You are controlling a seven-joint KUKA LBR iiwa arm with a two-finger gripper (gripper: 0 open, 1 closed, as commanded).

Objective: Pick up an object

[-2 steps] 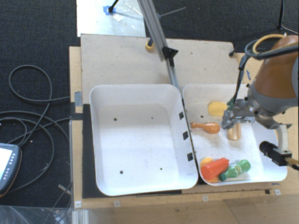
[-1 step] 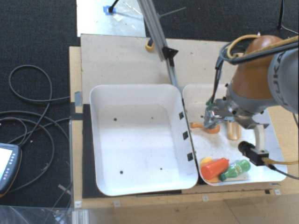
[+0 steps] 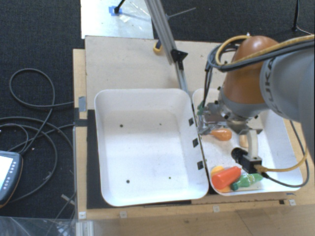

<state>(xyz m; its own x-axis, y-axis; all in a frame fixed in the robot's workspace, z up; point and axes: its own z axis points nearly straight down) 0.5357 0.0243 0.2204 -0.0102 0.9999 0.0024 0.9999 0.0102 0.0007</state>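
My gripper (image 3: 210,124) hangs over the left part of the right bin (image 3: 283,132), close to the wall between the bins. The orange wrist band and grey arm cover most of it. Just below and right of it lies a small orange object (image 3: 222,134). A red-orange toy carrot (image 3: 226,176) and a green toy (image 3: 247,181) rest at the bin's front edge, with a yellow piece (image 3: 217,169) peeking behind the carrot. A pale brown piece (image 3: 243,140) sits beside the black cable fitting (image 3: 245,159).
The left bin (image 3: 147,146) stands beside the right one, sharing a divider marked with black tabs. A slanted metal pole (image 3: 165,31) crosses the bench behind the bins. Yellow and black cables loop from the arm over the right bin.
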